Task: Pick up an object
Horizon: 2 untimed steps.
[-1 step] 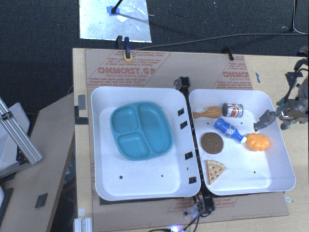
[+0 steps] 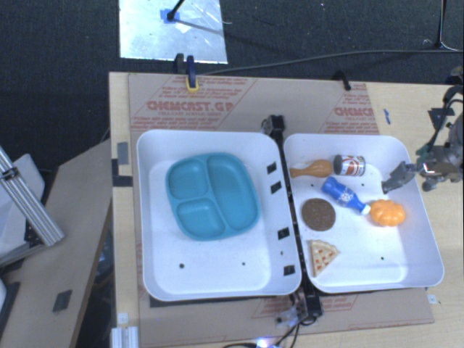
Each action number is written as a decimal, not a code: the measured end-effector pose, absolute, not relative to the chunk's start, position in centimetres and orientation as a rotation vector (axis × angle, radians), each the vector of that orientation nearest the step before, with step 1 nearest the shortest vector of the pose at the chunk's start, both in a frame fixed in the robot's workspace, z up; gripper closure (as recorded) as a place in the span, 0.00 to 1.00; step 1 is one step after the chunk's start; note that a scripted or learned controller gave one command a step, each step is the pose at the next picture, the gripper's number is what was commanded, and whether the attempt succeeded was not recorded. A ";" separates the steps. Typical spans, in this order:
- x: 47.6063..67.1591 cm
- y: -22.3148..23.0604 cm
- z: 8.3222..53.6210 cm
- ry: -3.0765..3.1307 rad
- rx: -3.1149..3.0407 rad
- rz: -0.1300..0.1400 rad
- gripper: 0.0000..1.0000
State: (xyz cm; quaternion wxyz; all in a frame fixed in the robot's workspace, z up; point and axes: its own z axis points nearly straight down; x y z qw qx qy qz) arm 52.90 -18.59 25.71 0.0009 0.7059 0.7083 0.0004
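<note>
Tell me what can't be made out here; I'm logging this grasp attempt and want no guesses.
- Gripper, camera view: small and blurred at the right bin's rim; open or shut is unclear.
- Arm: cut off by the right edge.
- Can: label too small to read.
- Blue bottle: markings too small to read.
- Brown disc: too little detail to identify.

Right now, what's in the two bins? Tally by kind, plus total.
Divided plate, teal: 1, in the left bin
Drumstick: 1
Can: 1
Blue bottle: 1
Orange pumpkin-like toy: 1
Brown round patty: 1
Pizza slice: 1
Total: 7; the last six lie in the right bin.
</note>
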 end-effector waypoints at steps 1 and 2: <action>53.0 -19.6 20.2 2.223 2.222 -0.002 0.00; 52.9 -20.3 14.3 2.224 2.223 -0.003 0.00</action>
